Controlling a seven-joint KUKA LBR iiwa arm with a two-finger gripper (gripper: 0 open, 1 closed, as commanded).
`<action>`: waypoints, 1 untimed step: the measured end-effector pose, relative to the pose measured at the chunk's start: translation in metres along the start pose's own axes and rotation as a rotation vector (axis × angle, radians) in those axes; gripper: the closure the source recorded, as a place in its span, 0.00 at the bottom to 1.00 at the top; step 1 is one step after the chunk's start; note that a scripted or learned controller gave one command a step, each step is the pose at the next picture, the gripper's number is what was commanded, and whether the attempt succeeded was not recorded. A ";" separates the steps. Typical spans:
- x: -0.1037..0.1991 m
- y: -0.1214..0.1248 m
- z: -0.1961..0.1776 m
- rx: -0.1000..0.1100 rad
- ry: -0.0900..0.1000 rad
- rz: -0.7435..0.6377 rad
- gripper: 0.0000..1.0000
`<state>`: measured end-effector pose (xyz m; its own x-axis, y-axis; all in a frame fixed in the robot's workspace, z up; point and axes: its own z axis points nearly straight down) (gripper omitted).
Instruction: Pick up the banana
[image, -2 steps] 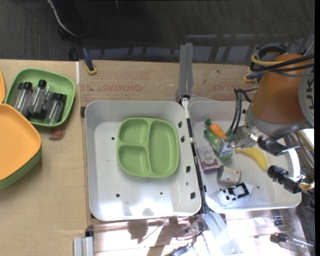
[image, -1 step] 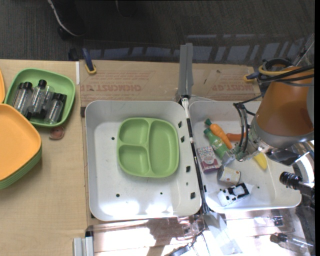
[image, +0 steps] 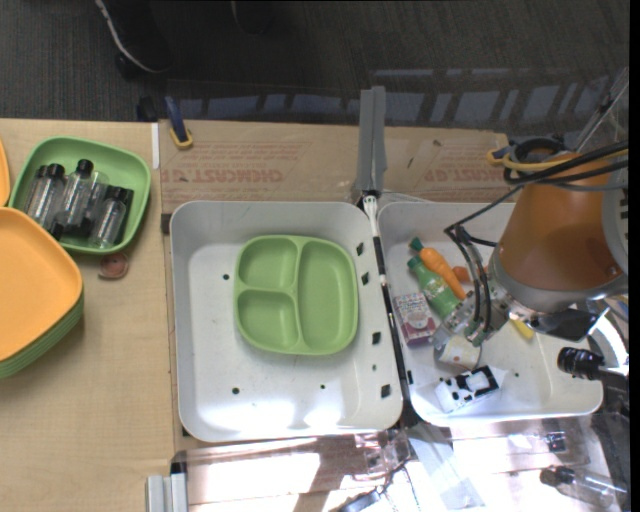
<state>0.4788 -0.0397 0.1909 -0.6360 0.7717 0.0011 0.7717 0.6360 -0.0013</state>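
From my feed, the arm comes in from 3 o'clock and hangs over the right bin, its orange band covering much of that bin's 3 o'clock half. The gripper sits low near the bin's middle, in a tangle of cables. I cannot tell whether it is spread or closed, and I see nothing clearly caught in it.

The only sign of the banana is a small yellow sliver just at the arm's lower edge, at 3 o'clock from the gripper. The rest is hidden under the arm, so I can't be sure of how it lies.

At 11 o'clock from the gripper lie an orange carrot and a green bottle, side by side and touching. A pink packet lies at 9 o'clock from it, and a black-and-white item at 6 o'clock, near the bin's front wall.

The left bin holds a green divided plate, lying flat at its centre. On the worktop, far out at 9 o'clock, are an orange plate and a green tray of vials.
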 end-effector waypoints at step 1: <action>0.019 0.015 0.000 -0.001 0.000 -0.325 1.00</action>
<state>0.4783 -0.0157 0.1909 -0.8490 0.5284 0.0009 0.5284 0.8490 -0.0004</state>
